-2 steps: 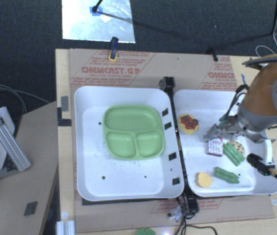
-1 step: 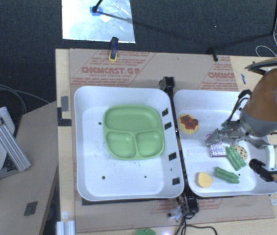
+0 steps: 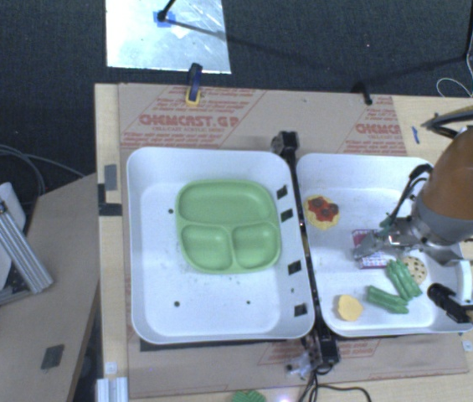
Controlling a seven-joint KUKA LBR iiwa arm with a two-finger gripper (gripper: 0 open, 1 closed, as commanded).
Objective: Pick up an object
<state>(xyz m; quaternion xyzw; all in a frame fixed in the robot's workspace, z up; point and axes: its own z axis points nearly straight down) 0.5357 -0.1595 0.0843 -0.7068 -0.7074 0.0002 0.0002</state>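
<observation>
Camera view looks down at a slant on a pale wooden bench (image 3: 110,249) topped with a sheet of brown cardboard printed in red (image 3: 219,115), on which two shallow white plastic bins sit side by side. The left bin (image 3: 148,308) carries a pale green three-compartment plastic tray (image 3: 226,224) lying flat near its middle, well away from the arm and apparently not the target. The right bin (image 3: 336,174) holds the loose pieces: a small red and yellow toy food piece (image 3: 322,211) near its upper left, a round yellow toy piece (image 3: 350,308) near its lower left corner, two green pod-shaped toy vegetables (image 3: 395,287) lying crossed toward the lower right, a small tan speckled disc (image 3: 416,267) just beside them, and a pinkish flat packet (image 3: 370,260) between the red piece and the pods. The grey arm with its orange band (image 3: 462,182) reaches in from the right and dips into this bin, putting the tool (image 3: 378,243) low over the pinkish packet, which seems to be the thing chosen for lifting. The tool looks to be touching or just above the packet, but whether it is spread or clenched I cannot tell, nor whether anything is gripped. Around the bench lies dark carpet (image 3: 35,65), with a shiny metal sheet (image 3: 169,23) on the floor beyond, an aluminium frame (image 3: 2,224) at left, and cables trailing at right.
</observation>
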